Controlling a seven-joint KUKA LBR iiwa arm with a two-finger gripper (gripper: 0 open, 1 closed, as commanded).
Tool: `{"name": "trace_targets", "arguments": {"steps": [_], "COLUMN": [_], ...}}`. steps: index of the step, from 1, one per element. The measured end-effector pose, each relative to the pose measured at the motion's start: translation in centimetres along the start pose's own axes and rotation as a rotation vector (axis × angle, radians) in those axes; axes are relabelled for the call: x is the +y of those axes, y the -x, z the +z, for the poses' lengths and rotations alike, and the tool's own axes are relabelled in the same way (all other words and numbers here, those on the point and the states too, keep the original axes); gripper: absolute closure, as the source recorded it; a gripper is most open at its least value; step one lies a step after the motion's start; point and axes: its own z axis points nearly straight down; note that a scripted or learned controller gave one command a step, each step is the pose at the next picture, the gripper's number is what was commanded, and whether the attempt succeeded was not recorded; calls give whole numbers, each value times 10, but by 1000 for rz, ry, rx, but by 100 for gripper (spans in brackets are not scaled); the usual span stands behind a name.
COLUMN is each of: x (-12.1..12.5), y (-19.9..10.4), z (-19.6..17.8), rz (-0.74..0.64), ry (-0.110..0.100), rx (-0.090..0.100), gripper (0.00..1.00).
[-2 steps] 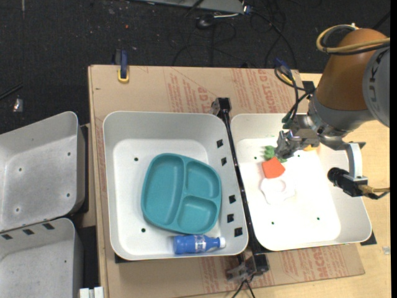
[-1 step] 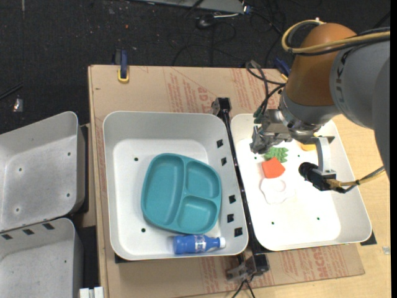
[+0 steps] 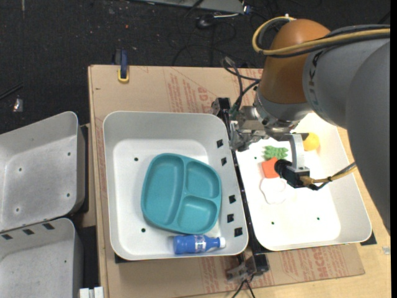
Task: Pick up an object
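Note:
My gripper (image 3: pixel 243 135) hangs over the far left corner of the right bin (image 3: pixel 322 228), close to the wall between the two bins. Just to its right lies a toy carrot (image 3: pixel 271 165), orange with a green leafy top (image 3: pixel 275 151). A white lump (image 3: pixel 274 191) rests below the carrot. A yellow piece (image 3: pixel 311 143) lies further right, partly hidden by the wrist. The left bin (image 3: pixel 124 166) holds a teal divided plate (image 3: pixel 181 192) and a blue bottle (image 3: pixel 197 244) lying on its side by the near wall.
The big grey and orange arm (image 3: pixel 335 61) covers the far right of the right bin. Two more white trays (image 3: pixel 37 166) lie off the bench at the left. A cardboard sheet (image 3: pixel 161 85) lies under both bins.

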Motion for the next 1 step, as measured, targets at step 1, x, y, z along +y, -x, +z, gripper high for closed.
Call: {"name": "trace_targets", "arguments": {"steps": [1], "x": [29], "y": [-51], "z": [-8], "rz": [0], "ry": [2], "rx": [1], "gripper": [100]}}
